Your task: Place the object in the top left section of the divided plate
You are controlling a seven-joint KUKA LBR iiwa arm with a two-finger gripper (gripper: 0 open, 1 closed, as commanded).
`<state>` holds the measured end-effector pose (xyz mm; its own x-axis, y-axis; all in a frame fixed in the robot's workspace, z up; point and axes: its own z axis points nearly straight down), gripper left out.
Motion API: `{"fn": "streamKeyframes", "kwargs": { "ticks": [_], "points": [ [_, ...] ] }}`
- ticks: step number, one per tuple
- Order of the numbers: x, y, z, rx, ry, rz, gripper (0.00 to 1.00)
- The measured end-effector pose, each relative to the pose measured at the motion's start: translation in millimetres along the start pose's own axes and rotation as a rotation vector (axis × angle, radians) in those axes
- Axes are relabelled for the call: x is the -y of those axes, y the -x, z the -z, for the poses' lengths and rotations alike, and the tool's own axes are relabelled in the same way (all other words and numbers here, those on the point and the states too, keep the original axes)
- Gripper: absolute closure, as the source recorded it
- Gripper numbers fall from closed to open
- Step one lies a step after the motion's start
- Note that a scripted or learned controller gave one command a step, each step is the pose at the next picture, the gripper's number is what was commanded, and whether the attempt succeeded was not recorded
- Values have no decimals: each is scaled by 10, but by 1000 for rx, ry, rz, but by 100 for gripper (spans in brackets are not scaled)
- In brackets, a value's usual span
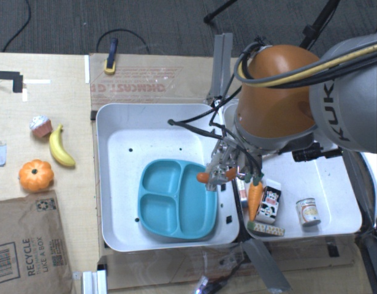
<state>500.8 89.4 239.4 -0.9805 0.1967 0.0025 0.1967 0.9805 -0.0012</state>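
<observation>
fingers (220, 174) appear clenched on a small orange object (203, 177), at the right edge of the teal divided plate (176, 225). sound practice: carry it leftward over the top left section (160, 176), lower, then release.

Gripper (217, 174) fingertips blurred, indistinct.

We see the blue divided plate (176, 201) lying open from above, bare bin floor (151, 139) at its twelve and nine o'clock. At its three o'clock the gripper (217, 175) crowds the rim, with carrot (254, 199), carton (270, 204) and can (309, 212) beyond.
</observation>
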Motion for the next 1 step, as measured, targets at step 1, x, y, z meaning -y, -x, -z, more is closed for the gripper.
{"fn": "streamKeyframes", "kwargs": {
  "ticks": [1],
  "points": [
    [-590,-180,24,0,0,284,100]
  ]
}}
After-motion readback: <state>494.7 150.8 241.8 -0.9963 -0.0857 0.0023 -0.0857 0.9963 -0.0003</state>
